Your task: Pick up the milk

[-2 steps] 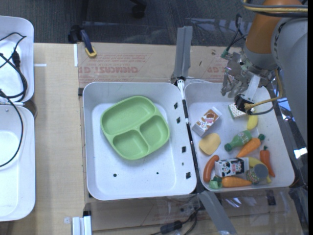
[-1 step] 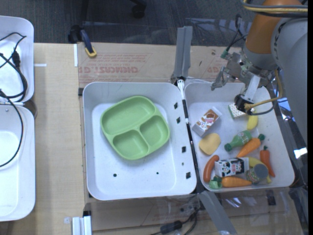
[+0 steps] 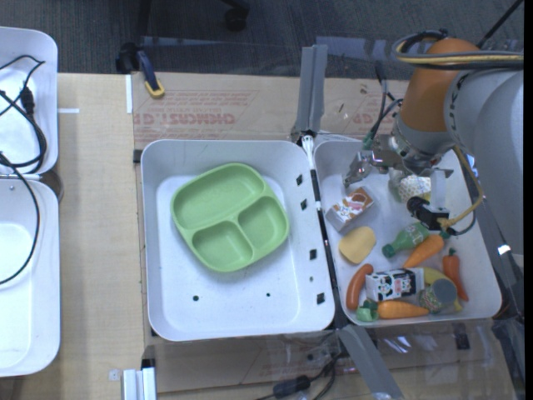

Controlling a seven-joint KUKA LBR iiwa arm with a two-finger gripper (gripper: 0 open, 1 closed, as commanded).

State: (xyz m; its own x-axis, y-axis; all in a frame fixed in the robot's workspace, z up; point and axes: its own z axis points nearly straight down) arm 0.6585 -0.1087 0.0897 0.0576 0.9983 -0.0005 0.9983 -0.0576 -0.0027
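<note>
The milk [image 3: 391,285] is a small white carton with black cow patches. It lies on its side near the front of the right bin [image 3: 483,257], between a red sausage [image 3: 360,283] and a grey can [image 3: 444,292]. My gripper [image 3: 366,167] hangs over the back left part of that bin, just behind a white and orange carton [image 3: 350,208]. It is well apart from the milk and nothing shows in its grasp.
Around the milk lie a yellow slice [image 3: 358,244], a green bottle [image 3: 405,240], carrots [image 3: 429,250] [image 3: 402,310] and a pale speckled item [image 3: 414,187]. The left bin [image 3: 166,290] holds a green divided plate [image 3: 231,216]. The arm [image 3: 433,98] crosses the back right corner.
</note>
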